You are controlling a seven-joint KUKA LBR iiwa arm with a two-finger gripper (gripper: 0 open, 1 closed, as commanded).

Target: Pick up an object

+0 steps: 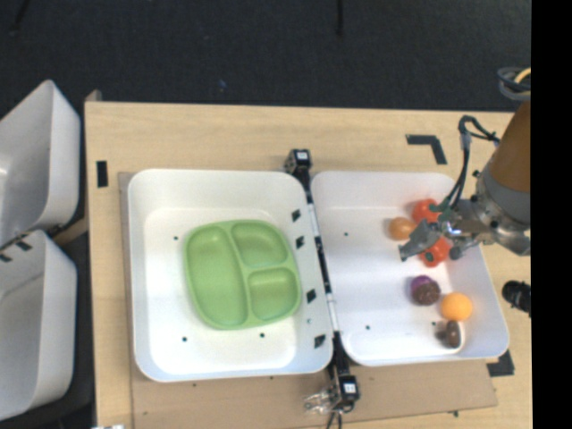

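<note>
Gripper [422, 243] low over right bin [366, 329], among small objects; finger state cannot be told; red-orange piece [435, 254] touching it; tan ball [400, 228], purple ball [424, 289], orange ball [457, 307] nearby; green divided tray [241, 273] in left bin [161, 347].

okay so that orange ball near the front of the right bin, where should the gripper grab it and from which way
Probably straight from above, fingers closing across the middle of the orange ball. It looks round, so any width works, but set the fingers left-right in the view: the purple ball sits up-left and a brownish object just below, leaving those sides freer.
</note>
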